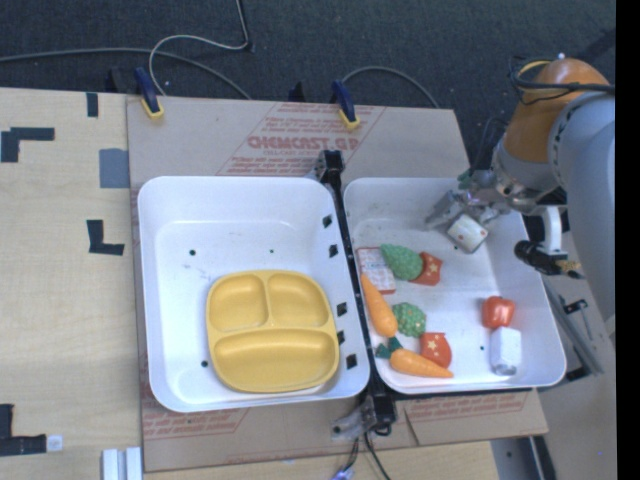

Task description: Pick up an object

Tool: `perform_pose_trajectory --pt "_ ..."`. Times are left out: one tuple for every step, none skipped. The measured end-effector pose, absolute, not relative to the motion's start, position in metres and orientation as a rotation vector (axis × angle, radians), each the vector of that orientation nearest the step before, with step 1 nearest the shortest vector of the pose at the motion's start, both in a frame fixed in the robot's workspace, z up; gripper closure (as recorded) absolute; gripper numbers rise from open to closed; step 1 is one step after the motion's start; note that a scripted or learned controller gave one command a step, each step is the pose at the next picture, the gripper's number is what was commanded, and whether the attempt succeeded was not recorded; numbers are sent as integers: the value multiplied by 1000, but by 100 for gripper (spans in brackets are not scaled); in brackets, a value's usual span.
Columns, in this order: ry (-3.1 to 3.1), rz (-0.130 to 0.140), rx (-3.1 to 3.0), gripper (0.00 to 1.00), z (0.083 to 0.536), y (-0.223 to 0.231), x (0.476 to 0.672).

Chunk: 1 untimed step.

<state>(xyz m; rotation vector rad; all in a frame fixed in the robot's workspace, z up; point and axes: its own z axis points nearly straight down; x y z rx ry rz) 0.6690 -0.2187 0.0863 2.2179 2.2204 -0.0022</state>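
Note:
My gripper (452, 211) hangs low over the back of the right bin (540, 368), reaching in from the right. A small white object (467, 232) sits right at its tip; I cannot tell if it is held. Below it lie a strawberry with a green top (428, 268), an orange carrot (378, 308), a green leafy piece (408, 318), a second strawberry (436, 349) and another carrot (420, 365). A red pepper (498, 312) and a white cylinder (505, 351) rest near the bin's right wall.
The left bin (170, 218) holds a yellow divided plate (272, 330). A small printed packet (374, 267) lies by the divider between the bins. Blue clamps (150, 93) pin the cardboard under the bins at the back.

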Motion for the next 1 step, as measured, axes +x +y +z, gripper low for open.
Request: perform_pose_trajectory --pt "2219 -1 2214 100 97 -219 670"
